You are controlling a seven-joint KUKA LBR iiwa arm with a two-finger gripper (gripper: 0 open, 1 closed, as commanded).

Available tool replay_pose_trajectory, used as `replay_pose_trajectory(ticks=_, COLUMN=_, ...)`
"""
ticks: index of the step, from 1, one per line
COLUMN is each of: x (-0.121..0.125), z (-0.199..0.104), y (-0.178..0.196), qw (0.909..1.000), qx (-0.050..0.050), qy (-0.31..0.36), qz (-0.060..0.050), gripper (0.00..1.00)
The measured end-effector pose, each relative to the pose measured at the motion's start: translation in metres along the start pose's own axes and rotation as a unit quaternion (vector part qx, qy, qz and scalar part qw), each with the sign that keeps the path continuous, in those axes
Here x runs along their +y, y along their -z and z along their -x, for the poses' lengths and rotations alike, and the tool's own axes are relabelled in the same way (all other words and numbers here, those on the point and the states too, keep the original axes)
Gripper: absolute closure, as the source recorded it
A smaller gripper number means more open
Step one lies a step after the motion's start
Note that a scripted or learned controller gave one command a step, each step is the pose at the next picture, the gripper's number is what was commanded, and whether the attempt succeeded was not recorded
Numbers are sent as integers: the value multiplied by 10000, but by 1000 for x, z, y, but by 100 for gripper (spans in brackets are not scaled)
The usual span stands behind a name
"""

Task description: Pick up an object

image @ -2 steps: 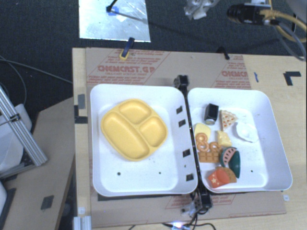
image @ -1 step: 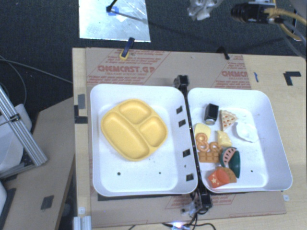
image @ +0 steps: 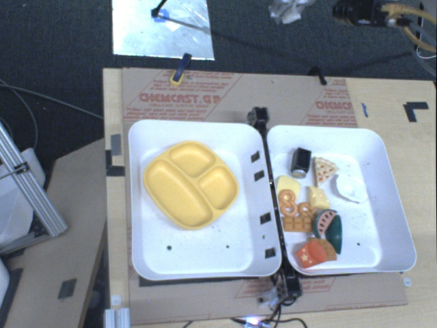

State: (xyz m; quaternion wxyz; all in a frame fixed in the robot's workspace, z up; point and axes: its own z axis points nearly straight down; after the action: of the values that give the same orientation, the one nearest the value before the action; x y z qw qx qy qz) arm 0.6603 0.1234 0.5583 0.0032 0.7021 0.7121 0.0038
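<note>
The right bin [image: 389,183] holds a cluster of toy food. In it are a small black can [image: 301,161], a pizza slice [image: 323,169], a white piece [image: 349,188], a yellow cheese wedge [image: 318,198], a pretzel [image: 287,202] and a waffle [image: 298,221]. Nearer the front lie a watermelon slice [image: 323,221], a dark green piece [image: 334,234] and a red piece [image: 311,253]. My gripper [image: 292,2] hangs high beyond the bins at the top of the view, blurred and far from every object, with nothing seen in it.
A yellow divided plate [image: 190,183] lies in the left bin [image: 150,251]. Both bins rest on a cardboard sheet [image: 225,94]. A silver sheet [image: 162,18] lies on the dark floor behind, with a yellow and blue clip [image: 181,69] at the cardboard's back edge. A metal frame [image: 27,183] stands at left.
</note>
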Motion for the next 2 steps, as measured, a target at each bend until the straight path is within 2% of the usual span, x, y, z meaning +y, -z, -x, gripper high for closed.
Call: replay_pose_trajectory(ticks=2, x=0, z=0, y=23, qw=10000, qx=0, qy=53, qz=33, gripper=100)
